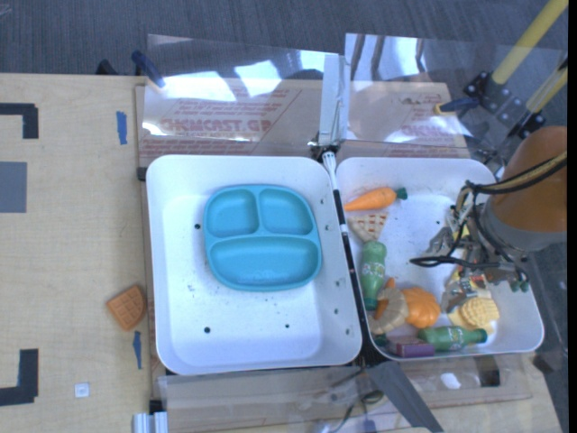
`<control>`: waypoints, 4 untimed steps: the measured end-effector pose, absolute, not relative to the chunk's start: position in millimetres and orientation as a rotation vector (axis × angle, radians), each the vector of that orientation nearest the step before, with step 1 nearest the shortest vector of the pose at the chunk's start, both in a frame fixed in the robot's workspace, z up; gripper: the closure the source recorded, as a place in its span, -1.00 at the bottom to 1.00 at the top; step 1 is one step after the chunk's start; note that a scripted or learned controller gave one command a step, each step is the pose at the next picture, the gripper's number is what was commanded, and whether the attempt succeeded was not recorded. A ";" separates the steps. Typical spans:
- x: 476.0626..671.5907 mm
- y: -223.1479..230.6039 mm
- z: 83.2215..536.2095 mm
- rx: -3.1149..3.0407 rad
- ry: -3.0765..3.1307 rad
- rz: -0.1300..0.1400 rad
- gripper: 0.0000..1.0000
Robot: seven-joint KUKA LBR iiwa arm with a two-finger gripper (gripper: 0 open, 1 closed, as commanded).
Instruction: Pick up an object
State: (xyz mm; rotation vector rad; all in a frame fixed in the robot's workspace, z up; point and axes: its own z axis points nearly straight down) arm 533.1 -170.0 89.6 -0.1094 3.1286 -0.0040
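We see the gripper (469,264) low in the right bin (410,174), right above the yellow corn (476,312). The corn lies just below the gripper, nearer the front wall, its long way across. Wires hide the tips, so we cannot tell if it is open or holding anything.

- Seen from one fixed camera above the bench (63,197), looking down at a slant.
- Wide enough for both bins: left (171,269), right (424,183).
- Arm (532,188) entering from right.
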 end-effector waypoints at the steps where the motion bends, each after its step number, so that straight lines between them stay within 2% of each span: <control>1: 502.0 -91.5 90.7 -0.122 3.121 0.000 -1.00; 2: 572.8 -173.3 136.9 -0.538 3.083 -0.008 -1.00; 3: 511.8 -119.9 93.0 -0.555 3.077 -0.005 -1.00; 4: 565.9 -159.1 123.1 -0.774 3.035 -0.005 -1.00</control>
